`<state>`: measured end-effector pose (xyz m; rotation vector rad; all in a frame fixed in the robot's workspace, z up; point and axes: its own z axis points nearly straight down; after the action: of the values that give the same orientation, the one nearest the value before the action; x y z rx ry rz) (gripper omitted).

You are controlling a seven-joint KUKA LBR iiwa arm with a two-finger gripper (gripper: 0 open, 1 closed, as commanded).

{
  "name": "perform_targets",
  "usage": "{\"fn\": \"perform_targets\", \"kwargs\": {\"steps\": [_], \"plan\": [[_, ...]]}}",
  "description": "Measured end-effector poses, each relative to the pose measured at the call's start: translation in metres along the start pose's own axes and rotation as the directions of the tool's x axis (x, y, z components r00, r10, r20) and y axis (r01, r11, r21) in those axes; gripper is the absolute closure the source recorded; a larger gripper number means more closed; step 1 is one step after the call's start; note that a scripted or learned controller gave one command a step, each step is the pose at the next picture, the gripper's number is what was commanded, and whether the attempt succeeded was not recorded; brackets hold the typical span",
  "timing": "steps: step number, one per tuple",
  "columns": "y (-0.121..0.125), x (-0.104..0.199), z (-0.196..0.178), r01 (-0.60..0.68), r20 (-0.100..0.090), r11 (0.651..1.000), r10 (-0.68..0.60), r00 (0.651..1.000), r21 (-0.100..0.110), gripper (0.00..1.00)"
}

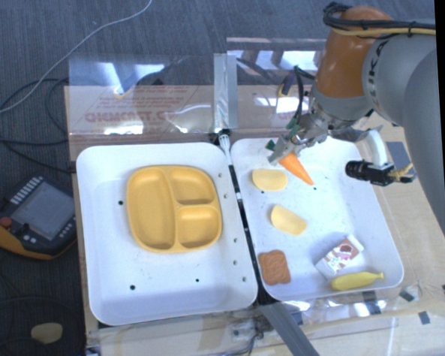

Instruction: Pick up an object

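Camera view. End effector (287,145): over the far edge of the right bin (376,224); whether spread or pressed together cannot be told. Carrot (297,168): orange, its thick end touching the end effector's tip. Two pale yellow pieces (270,179) and (287,220): just nearer. Brown cracker (274,267), red-and-white carton (340,256) with unreadable print, banana (356,280): well nearer. Yellow divided tray (175,208): left bin (106,241).

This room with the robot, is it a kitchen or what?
Probably a robot lab, not a kitchen. The food in the right bin, like the carrot and banana, looks like toys. Cables cross the carpet, and a control pendant lies beside the bench.
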<state>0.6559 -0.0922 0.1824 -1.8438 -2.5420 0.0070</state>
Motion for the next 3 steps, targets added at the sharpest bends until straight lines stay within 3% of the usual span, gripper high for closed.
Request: {"fn": "perform_targets", "kwargs": {"steps": [1, 2, 3], "plan": [[0.0179, 0.018, -0.0149, -0.006, -0.004, 1.0, 0.006, 1.0, -0.002, 1.0], [0.0179, 0.0179, -0.0149, -0.006, -0.003, 1.0, 0.006, 1.0, -0.001, 0.0], [0.0176, 0.0188, -0.0228, -0.006, -0.005, 1.0, 0.006, 1.0, 0.0, 1.0]]}}
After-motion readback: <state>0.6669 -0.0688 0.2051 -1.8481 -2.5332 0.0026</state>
